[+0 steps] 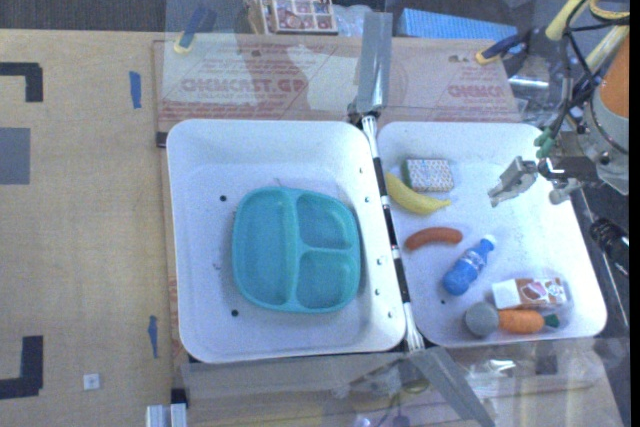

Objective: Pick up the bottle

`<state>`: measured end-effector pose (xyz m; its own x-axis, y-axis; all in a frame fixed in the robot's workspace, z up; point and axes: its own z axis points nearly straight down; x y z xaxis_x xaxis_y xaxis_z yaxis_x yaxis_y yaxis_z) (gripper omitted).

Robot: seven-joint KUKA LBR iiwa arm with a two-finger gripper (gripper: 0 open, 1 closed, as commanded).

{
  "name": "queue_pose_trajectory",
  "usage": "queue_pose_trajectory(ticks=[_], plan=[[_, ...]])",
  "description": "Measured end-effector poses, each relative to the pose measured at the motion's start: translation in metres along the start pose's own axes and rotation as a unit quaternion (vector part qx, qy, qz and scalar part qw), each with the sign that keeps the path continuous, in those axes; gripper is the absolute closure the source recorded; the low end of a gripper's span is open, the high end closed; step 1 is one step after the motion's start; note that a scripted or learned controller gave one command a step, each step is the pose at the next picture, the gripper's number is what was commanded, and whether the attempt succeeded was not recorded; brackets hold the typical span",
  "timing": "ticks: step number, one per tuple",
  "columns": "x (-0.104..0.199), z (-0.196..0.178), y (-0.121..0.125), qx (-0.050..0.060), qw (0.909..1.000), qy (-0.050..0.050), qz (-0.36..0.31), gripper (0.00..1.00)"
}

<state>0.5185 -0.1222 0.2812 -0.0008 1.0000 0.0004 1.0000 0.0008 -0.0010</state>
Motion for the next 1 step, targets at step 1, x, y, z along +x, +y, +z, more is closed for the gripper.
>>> queue_pose_trajectory(ticks=[1], plan=[[0.0115,-0.0606,-0.0384,-0.001,0.9957,-0.001,0.093,0.00]])
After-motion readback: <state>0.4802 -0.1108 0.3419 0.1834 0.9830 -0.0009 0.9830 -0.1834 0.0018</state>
